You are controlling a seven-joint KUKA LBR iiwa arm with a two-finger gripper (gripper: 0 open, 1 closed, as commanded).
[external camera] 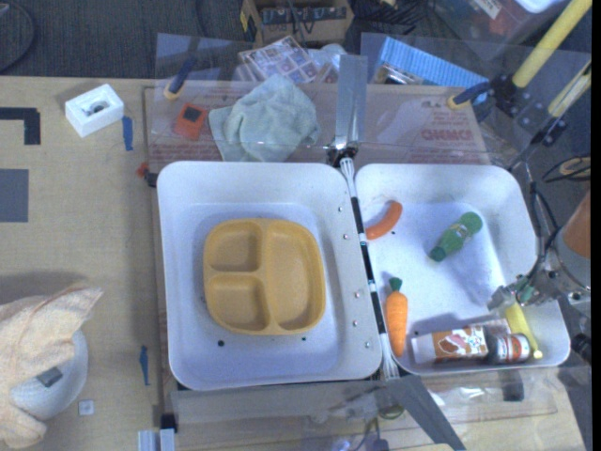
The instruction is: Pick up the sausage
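Right now the pincer (512, 295) sits low at the right side of the right bin (507, 188), near the front. I cannot tell if it is wide or narrow, because it looks small and blurry. Nothing can be seen held in it.

Nearest the front of that bin lies a sauce bottle (470, 344) on its side, with a little yellow thing (519, 325) touching its cap end, just below the pincer. Next to the bottle, by the bin's left wall, is a toy carrot (397, 318), pointing front to back.

Farther back is a green bottle (455, 235), tipped over and slanted, in the middle of the bin.

Farther still, close to the left wall, is the sausage (384, 219). It is orange-red and a bit curved. Its long way runs on a slant, from low left up to high right. From the pincer it lies well off to the left and toward the back, with the green bottle in between. So I think the pincer must go up, cross over the green bottle, and come down across the sausage's thin middle.

The left bin (178, 252) holds a yellow tray (266, 275) with three parts, and nothing is in them.

Behind both bins, a pale green cloth (265, 118) lies on the worktop (66, 214).
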